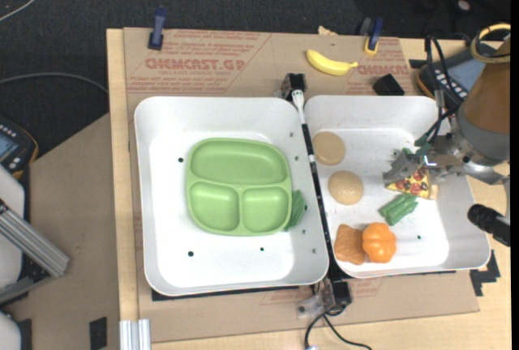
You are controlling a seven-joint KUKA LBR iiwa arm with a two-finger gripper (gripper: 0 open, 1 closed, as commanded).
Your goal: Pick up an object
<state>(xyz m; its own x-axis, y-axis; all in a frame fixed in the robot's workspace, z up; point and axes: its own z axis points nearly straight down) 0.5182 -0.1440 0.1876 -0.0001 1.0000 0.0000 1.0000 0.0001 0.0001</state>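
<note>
- The gripper (403, 168) is positioned low in the right bin (454, 247), directly over a pizza-slice toy (416, 183) near the bin's right side.
- Whether the fingers are spread or clenched cannot be told; no object is seen between them.
- The pizza-slice toy is judged to be the likely target. A green piece (398, 209) lies just beside it, touching or nearly so.
- Descent should be kept vertical, and the fingers centred on one item, so that the neighbouring piece is not pinched or pushed.
- A flat item is judged hard to grasp; contact with the bin floor should be expected.
- Other pickable items are spaced further left: two round tan pieces (328, 148) (346, 187), an orange pumpkin-like toy (379, 243), a brown piece (349, 245).
- The left bin (158, 178) holds a green divided tray (238, 185).
- The bins rest on a cardboard sheet (203, 61); a banana (330, 63) lies on it behind the right bin.
</note>
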